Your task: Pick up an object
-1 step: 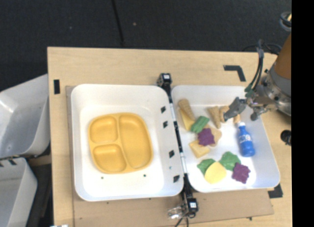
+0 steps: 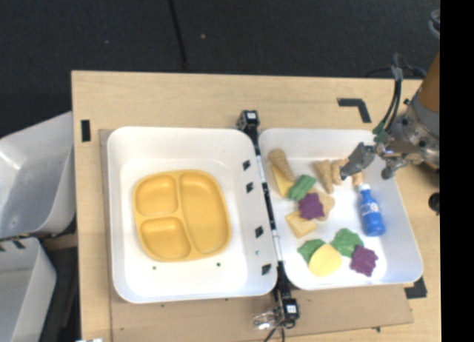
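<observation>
Objects for picking lie clustered in the right bin point(image 2: 404, 244): a blue bottle point(image 2: 371, 212), purple grapes point(image 2: 312, 206), a yellow lemon point(image 2: 324, 260) and tan wedges. Your gripper point(image 2: 354, 163) hovers at the upper right of that bin, just above the bottle; whether it is apart or together you cannot tell. You look to be in the approach step; next, lower onto one piece and close.

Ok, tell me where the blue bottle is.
The blue bottle lies in the right bin, near its right wall, just below the claw and right of the purple toy.
</observation>
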